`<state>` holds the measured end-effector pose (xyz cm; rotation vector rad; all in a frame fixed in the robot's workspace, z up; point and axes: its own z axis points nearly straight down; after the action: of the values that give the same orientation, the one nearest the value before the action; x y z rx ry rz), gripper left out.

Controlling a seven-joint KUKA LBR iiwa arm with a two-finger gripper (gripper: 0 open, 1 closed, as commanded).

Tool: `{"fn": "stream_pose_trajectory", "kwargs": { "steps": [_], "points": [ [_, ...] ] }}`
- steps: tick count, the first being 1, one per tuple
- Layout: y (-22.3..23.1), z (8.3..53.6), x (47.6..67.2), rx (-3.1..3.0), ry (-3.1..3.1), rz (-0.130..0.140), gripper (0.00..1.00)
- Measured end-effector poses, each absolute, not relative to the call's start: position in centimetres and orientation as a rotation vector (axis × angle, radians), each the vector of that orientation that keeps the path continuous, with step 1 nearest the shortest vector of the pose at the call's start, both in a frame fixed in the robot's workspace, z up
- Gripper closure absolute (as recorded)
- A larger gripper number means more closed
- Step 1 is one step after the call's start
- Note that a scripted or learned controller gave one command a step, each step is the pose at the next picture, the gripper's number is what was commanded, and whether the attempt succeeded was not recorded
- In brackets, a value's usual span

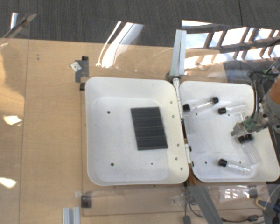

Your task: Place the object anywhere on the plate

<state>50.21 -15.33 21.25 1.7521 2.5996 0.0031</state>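
On the bench (46,125), the dark ridged plate (149,128) in the left bin (98,139) lay bare, so nothing was placed yet. In the right bin (210,125), black-capped clear tubes (200,105) lay scattered; the pincer (242,129) hovered over one (248,147), grip state impossible to tell.

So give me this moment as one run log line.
gripper: over right bin, at tubes | plate: left bin, bare | placement: not done

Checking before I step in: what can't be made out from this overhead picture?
- Gripper: too small and cluttered to tell if it grips the tube beneath it.
- Arm: cut off by the right edge.
- Clear tube bodies, like the near one: faint against the white right bin.
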Motion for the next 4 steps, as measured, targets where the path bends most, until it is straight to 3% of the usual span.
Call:
{"fn": "stream_pose_trajectory", "kwargs": {
  "steps": [1, 2, 3, 4],
  "points": [
    [-9.6, 18.5, 57.8, 1.675, 2.652, 0.004, 1.0],
    [-1.2, 20.9, 63.1, 1.849, 2.533, 0.006, 1.0],
    [6.5, 24.7, 67.0, 1.633, 2.676, 0.006, 1.0],
    [11.6, 21.4, 66.8, 0.99, 2.978, 0.005, 1.0]
  ]
}}
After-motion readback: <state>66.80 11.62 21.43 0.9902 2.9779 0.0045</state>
